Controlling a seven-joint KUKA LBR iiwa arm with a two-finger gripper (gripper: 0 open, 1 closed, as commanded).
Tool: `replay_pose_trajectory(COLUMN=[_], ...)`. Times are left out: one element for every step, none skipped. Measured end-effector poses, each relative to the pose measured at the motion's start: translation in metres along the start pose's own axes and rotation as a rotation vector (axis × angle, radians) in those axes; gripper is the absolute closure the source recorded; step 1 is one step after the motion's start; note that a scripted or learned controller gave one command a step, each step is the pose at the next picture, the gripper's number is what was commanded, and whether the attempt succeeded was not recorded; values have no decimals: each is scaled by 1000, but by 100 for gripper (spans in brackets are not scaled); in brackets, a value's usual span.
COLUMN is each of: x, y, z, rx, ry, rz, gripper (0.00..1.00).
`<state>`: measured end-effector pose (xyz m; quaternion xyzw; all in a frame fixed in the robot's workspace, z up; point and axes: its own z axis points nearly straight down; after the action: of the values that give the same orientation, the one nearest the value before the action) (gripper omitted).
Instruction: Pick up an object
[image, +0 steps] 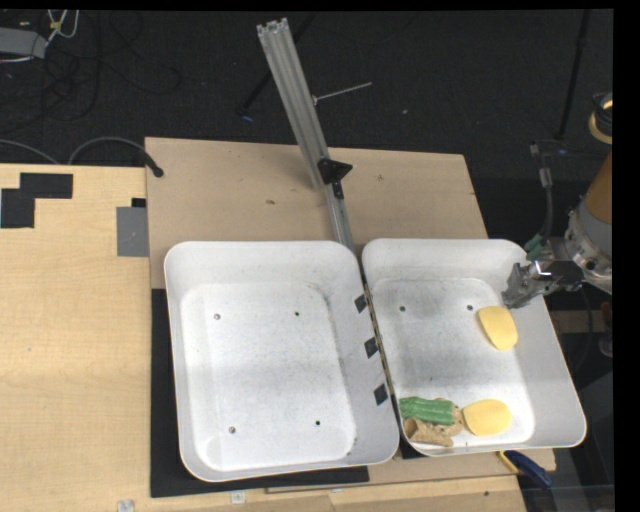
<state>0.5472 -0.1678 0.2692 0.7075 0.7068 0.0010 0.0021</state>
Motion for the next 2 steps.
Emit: replay_pose_trajectory(x=[58, 110], y=[9, 13], z=[15, 29], rx=[8, 9], ry=[5, 4], rz=[-6, -5], gripper=[100, 100])
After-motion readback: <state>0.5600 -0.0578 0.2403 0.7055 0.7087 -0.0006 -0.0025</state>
